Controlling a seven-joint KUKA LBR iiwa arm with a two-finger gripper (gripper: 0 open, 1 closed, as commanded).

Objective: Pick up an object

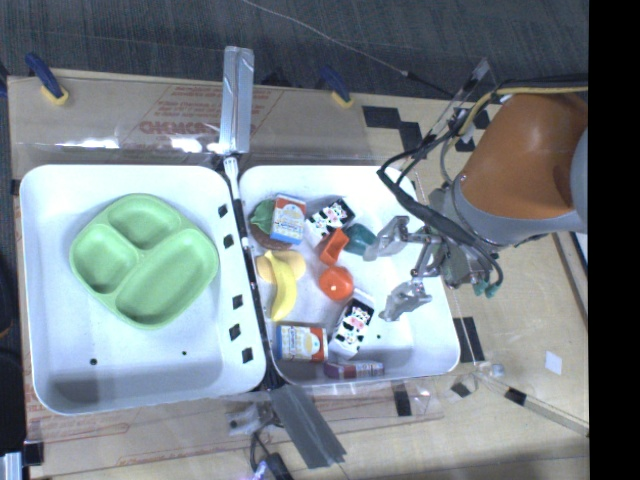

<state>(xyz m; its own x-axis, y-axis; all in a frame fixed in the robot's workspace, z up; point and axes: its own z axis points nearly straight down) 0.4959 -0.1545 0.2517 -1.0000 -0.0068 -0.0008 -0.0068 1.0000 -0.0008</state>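
Note:
My gripper (397, 266) hangs over the right part of the right bin (432, 340), its two fingers spread apart with nothing between them. Just left of it lie an orange cup (337, 284), an orange block (333, 245) and a teal piece (359, 235). Two cow-patterned cartons sit nearby, one (330, 214) at the top and one (352, 325) below the gripper's lower finger. A yellow banana (281, 279), a small juice box (288, 219) and a snack box (300, 342) lie along the bin's left side.
The left bin (60, 368) holds a green divided plate (145, 258). A metal divider post (238, 98) stands between the bins at the back. A marker-like stick (352, 370) lies at the right bin's front wall. Cables (430, 148) loop above the gripper.

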